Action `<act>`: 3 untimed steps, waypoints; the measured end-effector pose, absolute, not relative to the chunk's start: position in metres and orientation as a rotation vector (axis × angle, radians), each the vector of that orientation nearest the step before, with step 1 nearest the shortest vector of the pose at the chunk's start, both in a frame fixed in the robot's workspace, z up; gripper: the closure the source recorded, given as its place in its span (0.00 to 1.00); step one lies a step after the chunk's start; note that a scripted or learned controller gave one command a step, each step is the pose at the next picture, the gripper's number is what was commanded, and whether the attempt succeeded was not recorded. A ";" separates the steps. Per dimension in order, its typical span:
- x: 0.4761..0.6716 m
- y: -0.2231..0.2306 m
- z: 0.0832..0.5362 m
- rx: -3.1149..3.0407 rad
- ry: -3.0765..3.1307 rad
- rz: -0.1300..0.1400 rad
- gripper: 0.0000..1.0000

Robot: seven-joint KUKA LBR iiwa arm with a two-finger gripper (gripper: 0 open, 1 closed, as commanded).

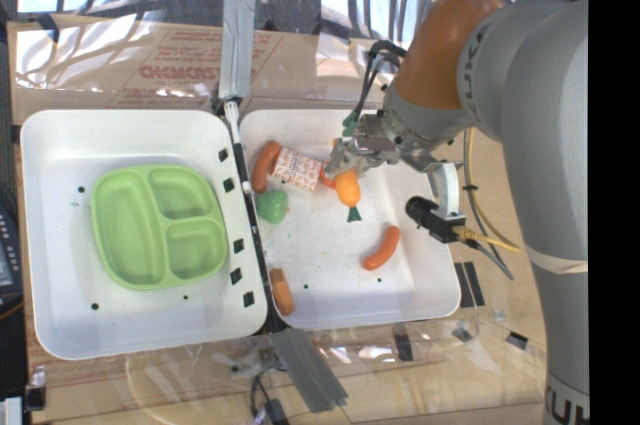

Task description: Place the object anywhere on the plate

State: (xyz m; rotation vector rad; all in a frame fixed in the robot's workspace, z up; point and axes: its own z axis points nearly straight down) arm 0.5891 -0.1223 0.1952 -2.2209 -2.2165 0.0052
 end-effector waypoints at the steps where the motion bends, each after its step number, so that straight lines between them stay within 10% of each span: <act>1: 0.590 -0.121 0.203 -2.212 -2.224 0.008 1.00; 2: 0.551 -0.125 0.155 -2.047 -2.378 0.005 1.00; 3: 0.601 -0.041 0.190 -2.109 -2.325 0.003 1.00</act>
